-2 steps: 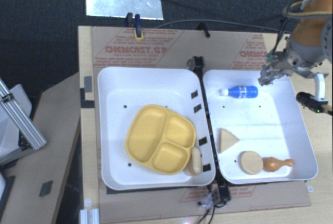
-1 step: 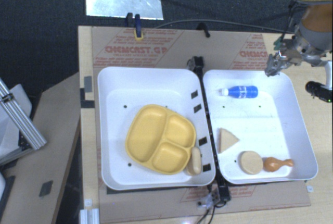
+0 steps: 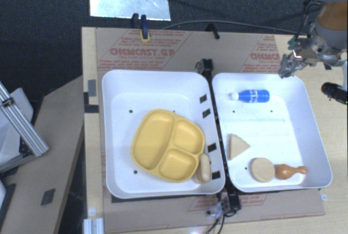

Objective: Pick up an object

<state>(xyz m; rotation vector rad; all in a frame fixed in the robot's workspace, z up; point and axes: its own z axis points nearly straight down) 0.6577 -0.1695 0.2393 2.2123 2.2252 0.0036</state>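
The right bin (image 3: 304,118) holds a blue bottle (image 3: 251,96) lying on its side near the back, a tan wedge (image 3: 237,146), a round tan disc (image 3: 262,169) and an orange drumstick shape (image 3: 288,171) at the front. My gripper (image 3: 286,68) hangs at the bin's back right corner, above the rim, well right of the bottle and apart from every object. Nothing is seen between its fingers.
The left bin (image 3: 117,118) carries a yellow divided tray (image 3: 167,144) and a small beige piece (image 3: 204,167) at its front right. Black clips run along the divider (image 3: 213,118) between the bins. The arm (image 3: 329,20) enters from the upper right.
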